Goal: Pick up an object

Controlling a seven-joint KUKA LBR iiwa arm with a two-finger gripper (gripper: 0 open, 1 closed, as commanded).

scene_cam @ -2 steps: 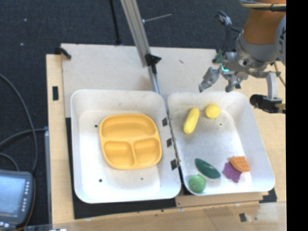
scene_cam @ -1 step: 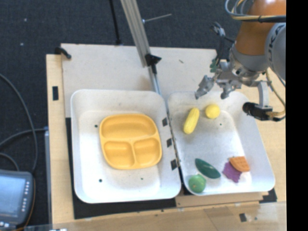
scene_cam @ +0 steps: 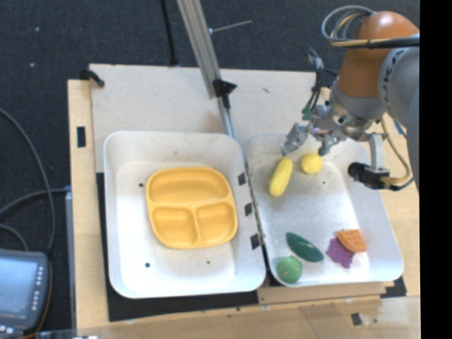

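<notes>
In the camera view, the gripper (scene_cam: 311, 144) is hanging over the far end of the right bin (scene_cam: 374, 221), its two fingers spread apart with nothing between them, so it is carrying no object yet. A small yellow ball (scene_cam: 311, 164) is lying just below the fingertips, and this is probably the intended target, since the jaws are straddling the space above it. A yellow corn-like piece (scene_cam: 280, 176) is resting just beside the ball, toward the left bin (scene_cam: 127, 210), close enough to crowd a grasp. Well away from the ball, at the bin's near end, a dark green piece (scene_cam: 304, 247), a green ball (scene_cam: 289, 268), a purple piece (scene_cam: 340, 253) and an orange piece (scene_cam: 352, 241) are sitting clustered. The yellow tray (scene_cam: 191, 206) is lying in the left bin.
</notes>
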